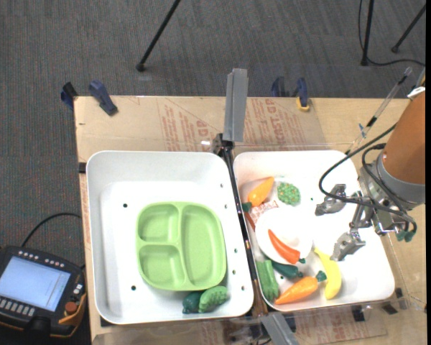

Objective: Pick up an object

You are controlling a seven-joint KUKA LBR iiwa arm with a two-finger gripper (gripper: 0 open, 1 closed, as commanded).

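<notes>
My gripper (340,223) hangs over the right bin (373,279), its two fingers spread wide apart and nothing between them. One fingertip (327,205) is toward the back, the other (345,249) just above a yellow banana (332,275). Left of the gripper a white plate (296,230) carries a red chili (283,246). An orange carrot (299,288) and a dark green cucumber (268,279) lie along the front. An orange pepper (261,191) and a round green spotted toy (289,192) sit at the back left.
The left bin (108,192) holds a light green divided tray (180,246), with a dark green toy (192,302) and a bumpy green one (214,297) at its front wall. A teach pendant (32,282) lies on the floor at the left. Clamps and tripod legs stand behind the bench.
</notes>
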